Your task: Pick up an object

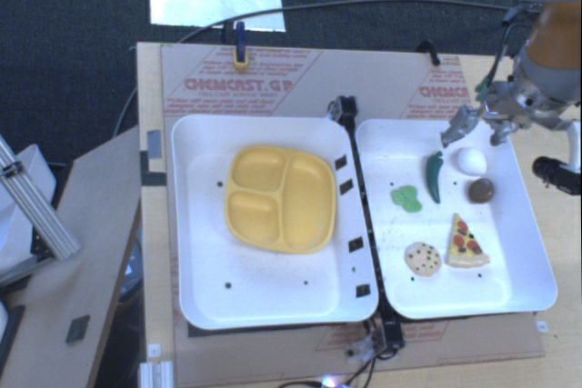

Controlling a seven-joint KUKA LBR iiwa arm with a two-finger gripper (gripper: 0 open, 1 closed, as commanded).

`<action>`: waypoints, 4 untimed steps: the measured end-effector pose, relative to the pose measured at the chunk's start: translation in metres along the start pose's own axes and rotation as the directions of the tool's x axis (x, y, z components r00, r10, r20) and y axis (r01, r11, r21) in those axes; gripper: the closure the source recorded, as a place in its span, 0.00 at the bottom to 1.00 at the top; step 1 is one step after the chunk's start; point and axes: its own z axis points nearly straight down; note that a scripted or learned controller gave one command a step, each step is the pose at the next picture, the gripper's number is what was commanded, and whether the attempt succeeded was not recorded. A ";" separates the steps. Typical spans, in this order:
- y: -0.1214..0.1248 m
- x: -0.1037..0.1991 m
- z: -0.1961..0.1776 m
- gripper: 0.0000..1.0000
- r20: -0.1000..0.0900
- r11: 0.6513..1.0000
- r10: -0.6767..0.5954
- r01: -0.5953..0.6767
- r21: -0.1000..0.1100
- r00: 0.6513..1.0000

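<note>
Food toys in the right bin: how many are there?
6. Green pepper, white egg and brown ball near the top; green leaf mid-left; cookie and pizza slice nearer the front. None look hidden.

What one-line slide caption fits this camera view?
Open gripper poised above the right bin of toy foods, near the white egg and green chilli; yellow divided plate in the left bin.

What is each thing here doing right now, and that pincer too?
pincer: open, holding nothing, above the right bin's far edge
yellow divided plate: flat in left bin
white egg: lying loose
green pepper: lying loose
brown ball: lying loose
pizza slice: flat
cookie: flat
</note>
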 end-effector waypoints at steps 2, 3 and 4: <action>0.005 -0.007 0.052 0.00 0.002 1.000 0.000 0.000 -0.008 1.000; 0.005 -0.005 0.093 0.00 0.001 1.000 0.000 0.000 -0.009 1.000; 0.005 -0.004 0.145 0.00 0.001 1.000 0.001 -0.001 -0.008 1.000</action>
